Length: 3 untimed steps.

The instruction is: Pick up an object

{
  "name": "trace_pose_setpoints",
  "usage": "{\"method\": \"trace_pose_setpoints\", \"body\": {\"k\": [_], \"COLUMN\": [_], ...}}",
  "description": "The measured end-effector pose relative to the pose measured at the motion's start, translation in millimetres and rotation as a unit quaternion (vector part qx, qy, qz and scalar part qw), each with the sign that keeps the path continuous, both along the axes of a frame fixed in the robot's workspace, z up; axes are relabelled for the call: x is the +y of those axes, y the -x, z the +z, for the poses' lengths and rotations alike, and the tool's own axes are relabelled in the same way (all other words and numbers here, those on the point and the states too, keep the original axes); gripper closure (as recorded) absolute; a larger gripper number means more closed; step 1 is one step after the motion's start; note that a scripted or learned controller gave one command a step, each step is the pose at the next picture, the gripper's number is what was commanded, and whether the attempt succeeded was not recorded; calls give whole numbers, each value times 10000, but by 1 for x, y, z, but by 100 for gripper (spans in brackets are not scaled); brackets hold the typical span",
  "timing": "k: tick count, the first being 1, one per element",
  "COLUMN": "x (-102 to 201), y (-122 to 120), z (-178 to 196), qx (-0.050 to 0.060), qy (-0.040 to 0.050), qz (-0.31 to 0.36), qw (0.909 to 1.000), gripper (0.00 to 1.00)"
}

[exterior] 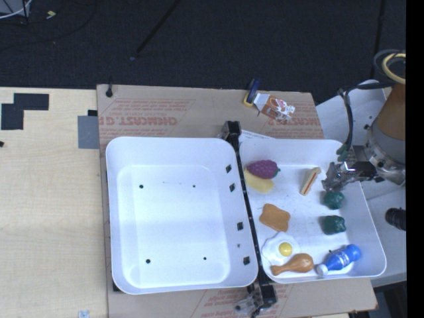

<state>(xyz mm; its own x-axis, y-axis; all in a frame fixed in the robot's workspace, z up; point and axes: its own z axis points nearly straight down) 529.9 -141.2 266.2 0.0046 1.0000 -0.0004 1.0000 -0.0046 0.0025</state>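
Green lump (333,199) sits partly hidden beneath the hand (336,173), contact unclear.

Open floor amid scattered toys (275,216)

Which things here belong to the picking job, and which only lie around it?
Job:
gripper
dark green toy below it
purple grapes
hot dog
toast
second green toy
fried egg
chicken leg
blue bottle
right bin

Lying about:
left bin
cardboard sheet
small packet beyond the bins
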Motion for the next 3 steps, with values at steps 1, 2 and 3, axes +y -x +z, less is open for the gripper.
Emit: {"method": "trace_pose_setpoints", "body": {"k": [1, 2, 3], "x": [-21, -40, -49], "y": [55, 19, 33], "z": [63, 112, 157], "qx": [-5, -11, -4], "qy": [7, 12, 6], "qz": [9, 42, 24], "qw": [10000, 10000, 10000], "gripper": [100, 100, 100]}}
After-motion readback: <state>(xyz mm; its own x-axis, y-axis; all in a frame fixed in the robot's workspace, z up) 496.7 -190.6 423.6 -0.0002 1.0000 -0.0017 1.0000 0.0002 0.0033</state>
